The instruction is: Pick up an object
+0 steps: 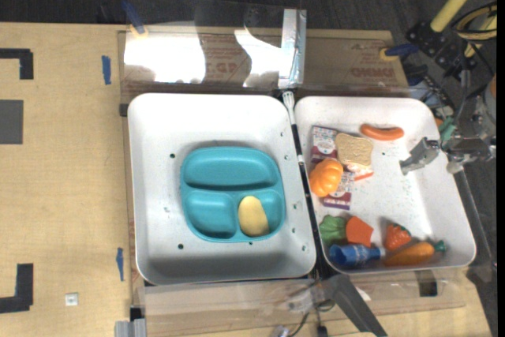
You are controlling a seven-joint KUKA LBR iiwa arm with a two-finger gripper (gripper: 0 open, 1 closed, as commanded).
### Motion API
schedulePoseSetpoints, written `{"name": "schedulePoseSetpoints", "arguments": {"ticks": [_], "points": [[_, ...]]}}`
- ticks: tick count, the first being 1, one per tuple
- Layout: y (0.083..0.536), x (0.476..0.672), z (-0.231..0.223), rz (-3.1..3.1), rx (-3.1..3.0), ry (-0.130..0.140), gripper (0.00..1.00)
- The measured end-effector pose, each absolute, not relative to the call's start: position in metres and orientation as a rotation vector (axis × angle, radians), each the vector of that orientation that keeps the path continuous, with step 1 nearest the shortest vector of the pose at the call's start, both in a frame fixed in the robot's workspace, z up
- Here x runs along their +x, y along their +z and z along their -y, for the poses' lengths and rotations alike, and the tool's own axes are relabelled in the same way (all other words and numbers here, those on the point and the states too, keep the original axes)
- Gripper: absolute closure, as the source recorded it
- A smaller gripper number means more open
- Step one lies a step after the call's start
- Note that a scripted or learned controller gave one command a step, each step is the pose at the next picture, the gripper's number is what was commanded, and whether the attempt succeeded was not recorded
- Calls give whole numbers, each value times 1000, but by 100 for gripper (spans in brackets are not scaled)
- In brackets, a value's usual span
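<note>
Two shallow white bins sit side by side on the tabletop [55,170], and the right bin [442,213] serves as landmark. Inside it, toward its left wall, lie a purple packet [322,144], a tan slice of toast [354,151] and an orange toy pepper [326,177]; a red sausage [382,132] rests near its far rim. Along its near rim sit a green toy [332,228], an orange block [359,231], a blue bottle [353,254], a strawberry [397,235] and a carrot [410,252]. At its right edge hangs the pincer [430,154]; whether it is spread or pressed together cannot be told. Left of it, the left bin [150,130] carries a teal divided tray [229,170] with a yellow potato [252,215]
</note>
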State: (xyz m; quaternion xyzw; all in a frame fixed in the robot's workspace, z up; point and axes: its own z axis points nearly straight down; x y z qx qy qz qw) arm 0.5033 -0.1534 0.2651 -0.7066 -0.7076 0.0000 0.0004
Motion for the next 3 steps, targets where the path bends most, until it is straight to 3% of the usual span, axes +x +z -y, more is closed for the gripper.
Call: {"name": "schedulePoseSetpoints", "arguments": {"ticks": [1,2,3], "points": [[271,512,149,2351,-2089,-1,0],[282,513,150,2353,-2092,-5,100],[281,513,150,2352,-2092,-4,0]]}}
